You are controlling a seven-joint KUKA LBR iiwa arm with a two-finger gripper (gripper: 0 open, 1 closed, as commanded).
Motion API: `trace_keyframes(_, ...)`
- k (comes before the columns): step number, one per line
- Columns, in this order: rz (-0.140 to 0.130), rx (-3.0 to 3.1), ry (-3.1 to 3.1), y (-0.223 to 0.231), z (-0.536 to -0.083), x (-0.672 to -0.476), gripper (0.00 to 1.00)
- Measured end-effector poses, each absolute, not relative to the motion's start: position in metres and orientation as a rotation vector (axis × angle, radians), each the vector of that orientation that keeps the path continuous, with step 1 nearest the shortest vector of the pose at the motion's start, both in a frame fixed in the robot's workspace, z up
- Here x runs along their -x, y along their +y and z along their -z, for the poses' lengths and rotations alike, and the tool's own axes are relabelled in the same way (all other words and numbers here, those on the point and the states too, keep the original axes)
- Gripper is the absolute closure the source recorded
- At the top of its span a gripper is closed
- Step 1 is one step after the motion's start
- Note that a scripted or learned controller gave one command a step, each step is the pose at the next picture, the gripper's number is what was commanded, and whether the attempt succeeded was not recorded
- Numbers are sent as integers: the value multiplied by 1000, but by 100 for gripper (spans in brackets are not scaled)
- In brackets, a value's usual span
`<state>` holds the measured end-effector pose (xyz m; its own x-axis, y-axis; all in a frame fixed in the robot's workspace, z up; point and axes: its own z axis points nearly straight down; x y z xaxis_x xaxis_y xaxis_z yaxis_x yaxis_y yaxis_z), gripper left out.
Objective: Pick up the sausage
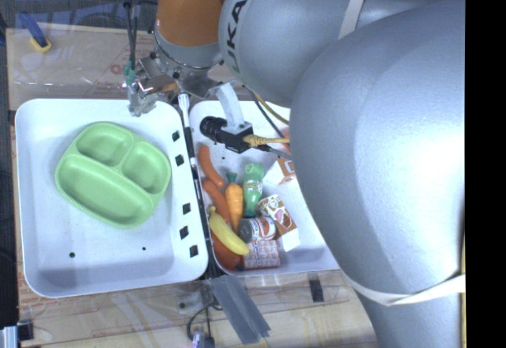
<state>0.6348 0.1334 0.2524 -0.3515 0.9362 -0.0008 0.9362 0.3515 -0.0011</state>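
The sausage [209, 173] is a long reddish-orange piece lying along the left wall of the right bin [310, 253], next to a carrot [235, 201]. My gripper [141, 96] hangs over the far right corner of the left bin [47, 271], up and to the left of the sausage and across the divider from it. Nothing shows in its grasp. The big grey arm covers much of the right bin.
A green divided plate [113, 173] lies in the left bin. The right bin is crowded with a banana [225, 237], a green bottle [252, 186], a can [251, 229] and a small printed box [278, 219], all close to the sausage.
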Motion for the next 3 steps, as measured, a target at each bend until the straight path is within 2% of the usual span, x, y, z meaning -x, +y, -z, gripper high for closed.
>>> trace_keyframes(1, 5, -1800, 2577, 78, -191, -631, 100)
trace_keyframes(2, -1, -1659, 2668, 188, -235, -656, 100)
trace_keyframes(3, 6, -1661, 2669, 146, -192, -656, 100)
